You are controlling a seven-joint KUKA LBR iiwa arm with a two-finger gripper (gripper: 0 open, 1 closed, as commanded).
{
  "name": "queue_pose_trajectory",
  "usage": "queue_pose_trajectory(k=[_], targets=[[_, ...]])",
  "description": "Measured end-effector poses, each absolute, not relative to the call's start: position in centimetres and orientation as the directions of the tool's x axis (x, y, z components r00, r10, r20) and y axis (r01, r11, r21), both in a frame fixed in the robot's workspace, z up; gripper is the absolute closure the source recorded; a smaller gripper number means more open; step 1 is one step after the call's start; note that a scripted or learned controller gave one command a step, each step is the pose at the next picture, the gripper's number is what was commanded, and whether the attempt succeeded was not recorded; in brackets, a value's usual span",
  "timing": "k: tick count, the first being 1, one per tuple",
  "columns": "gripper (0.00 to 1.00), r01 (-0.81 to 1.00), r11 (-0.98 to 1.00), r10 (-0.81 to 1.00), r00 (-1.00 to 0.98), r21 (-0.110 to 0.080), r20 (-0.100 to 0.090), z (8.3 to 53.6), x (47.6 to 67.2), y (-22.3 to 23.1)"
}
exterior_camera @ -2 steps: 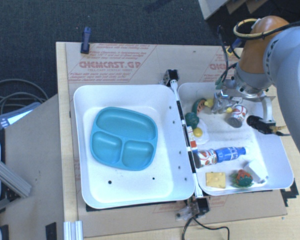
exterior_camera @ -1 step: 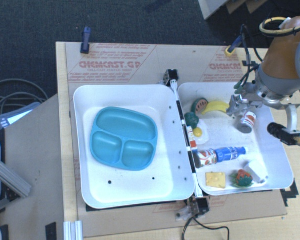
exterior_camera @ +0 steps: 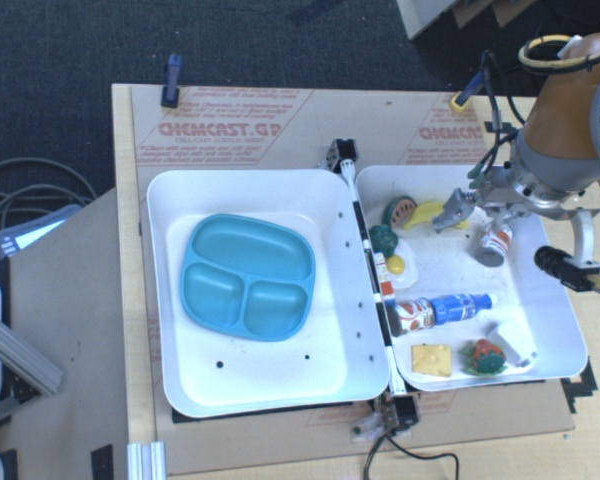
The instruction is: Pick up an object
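1. Gripper point(exterior_camera: 477, 230): over right bin point(exterior_camera: 555, 353); finger state cannot be told.
2. Bottle point(exterior_camera: 445, 310): lying mid-bin, blue with red end.
3. Blue tray point(exterior_camera: 248, 276): left bin point(exterior_camera: 170, 298).

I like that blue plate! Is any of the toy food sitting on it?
No, the blue divided plate lies bare in the left bin, and the toy food is all in the right bin.

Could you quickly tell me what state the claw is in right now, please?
Claw: over the right bin, near a small can; whether it is open, shut or holding anything cannot be told.
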State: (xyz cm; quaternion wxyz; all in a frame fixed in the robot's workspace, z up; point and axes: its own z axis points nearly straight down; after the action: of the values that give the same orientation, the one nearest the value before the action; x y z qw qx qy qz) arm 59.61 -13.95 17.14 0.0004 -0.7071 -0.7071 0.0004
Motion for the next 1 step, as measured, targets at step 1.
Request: queue_pose_trajectory(k=[1], targets=[[0.0,1.0,0.003,1.0,-0.003,0.02,-0.009,10.83,61.87,-19.84]])
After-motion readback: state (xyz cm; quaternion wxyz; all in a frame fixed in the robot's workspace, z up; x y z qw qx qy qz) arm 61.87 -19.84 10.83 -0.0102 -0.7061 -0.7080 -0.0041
